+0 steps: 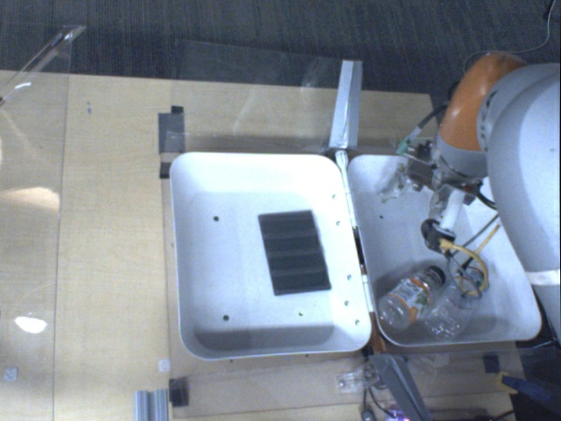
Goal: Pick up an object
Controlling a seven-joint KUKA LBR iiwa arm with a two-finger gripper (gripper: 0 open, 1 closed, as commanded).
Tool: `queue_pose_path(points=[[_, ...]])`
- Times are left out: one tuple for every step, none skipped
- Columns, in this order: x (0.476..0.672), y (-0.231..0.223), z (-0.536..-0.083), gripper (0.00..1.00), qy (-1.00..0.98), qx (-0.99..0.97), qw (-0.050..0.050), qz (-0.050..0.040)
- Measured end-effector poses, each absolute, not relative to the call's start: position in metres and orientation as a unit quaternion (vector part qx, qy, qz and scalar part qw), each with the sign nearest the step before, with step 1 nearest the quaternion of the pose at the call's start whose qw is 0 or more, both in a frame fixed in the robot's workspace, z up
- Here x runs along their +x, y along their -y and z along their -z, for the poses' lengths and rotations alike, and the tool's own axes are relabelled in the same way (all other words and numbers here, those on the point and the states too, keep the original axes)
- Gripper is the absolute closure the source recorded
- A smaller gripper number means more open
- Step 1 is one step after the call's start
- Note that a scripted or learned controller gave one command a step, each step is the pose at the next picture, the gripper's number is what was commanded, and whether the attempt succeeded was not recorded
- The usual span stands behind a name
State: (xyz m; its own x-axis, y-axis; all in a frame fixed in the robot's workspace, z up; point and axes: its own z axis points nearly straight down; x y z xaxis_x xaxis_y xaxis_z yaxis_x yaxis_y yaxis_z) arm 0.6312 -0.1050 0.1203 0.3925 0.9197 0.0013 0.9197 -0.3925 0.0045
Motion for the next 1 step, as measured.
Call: queue_pose_path(points=[[0.6257,0.0599,-0.1863,0.0,-0.635,0.773,0.002,-0.0022]])
